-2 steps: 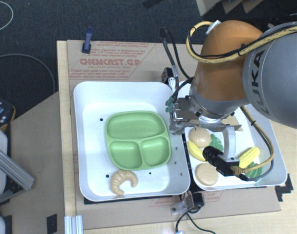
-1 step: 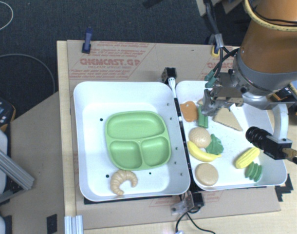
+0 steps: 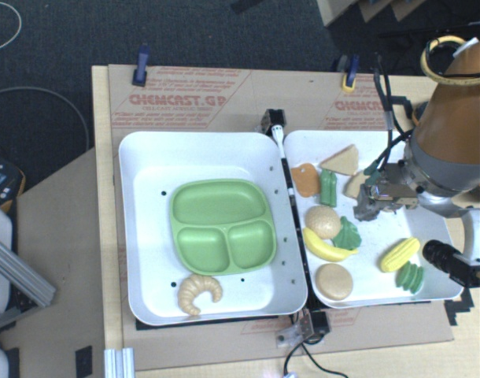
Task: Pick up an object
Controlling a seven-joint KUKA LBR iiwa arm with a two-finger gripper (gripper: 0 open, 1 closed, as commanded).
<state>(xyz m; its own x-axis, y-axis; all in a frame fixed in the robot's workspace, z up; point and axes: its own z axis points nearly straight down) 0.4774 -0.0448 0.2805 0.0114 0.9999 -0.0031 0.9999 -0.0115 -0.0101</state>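
The right bin [image 3: 379, 142] holds several toy foods: a tan cheese wedge [image 3: 341, 161], an orange piece [image 3: 306, 179], a green pickle [image 3: 328, 187], a beige round roll [image 3: 323, 221], broccoli [image 3: 348, 235], a banana [image 3: 326, 248], a tan bun [image 3: 334, 280], a yellow corn cob [image 3: 400, 253] and a small green piece [image 3: 411, 277]. My gripper [image 3: 371, 205] hangs over the middle of this bin, just right of the broccoli and the roll. I see nothing held in it.
The left bin [image 3: 134, 211] carries a green divided plate [image 3: 223, 225] and a croissant [image 3: 199, 292] near its front edge. A black divider [image 3: 286, 172] runs between the bins. Cables [image 3: 385, 109] trail behind the arm.
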